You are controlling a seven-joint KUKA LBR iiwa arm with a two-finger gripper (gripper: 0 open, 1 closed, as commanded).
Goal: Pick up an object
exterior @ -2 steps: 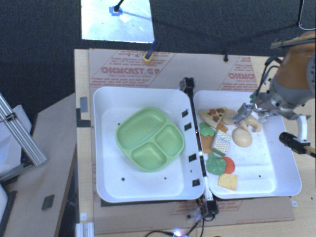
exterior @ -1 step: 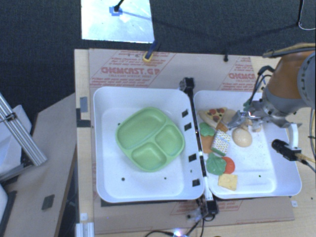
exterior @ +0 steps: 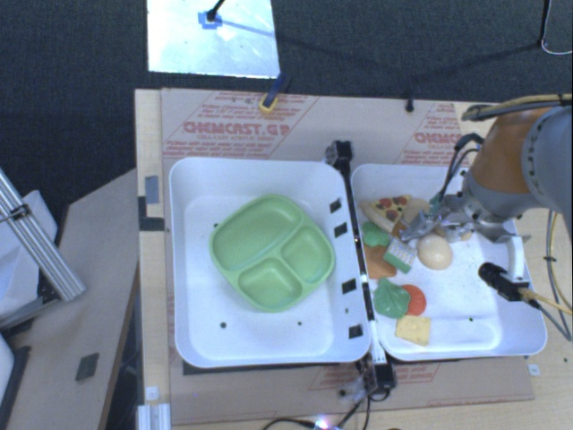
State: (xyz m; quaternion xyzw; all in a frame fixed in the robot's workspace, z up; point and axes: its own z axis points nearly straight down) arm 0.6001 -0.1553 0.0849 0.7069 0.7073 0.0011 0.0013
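Note:
My gripper (exterior: 416,229) reaches in from the right and hangs low over the upper left part of the right bin (exterior: 515,325). It sits just below a pizza slice (exterior: 389,209) and just left of a beige egg-shaped toy (exterior: 436,253). Below it lie a small white and green piece (exterior: 400,257) and an orange carrot piece (exterior: 380,264). A green leafy toy (exterior: 374,236) rests at the bin's left wall. I see nothing lifted off the bin floor.
Further down the right bin lie another green leafy toy (exterior: 390,299), a red tomato (exterior: 414,299) and a yellow cheese wedge (exterior: 413,331). The left bin (exterior: 192,330) holds a green divided plate (exterior: 271,252). A ridge with black clips (exterior: 354,240) separates the bins.

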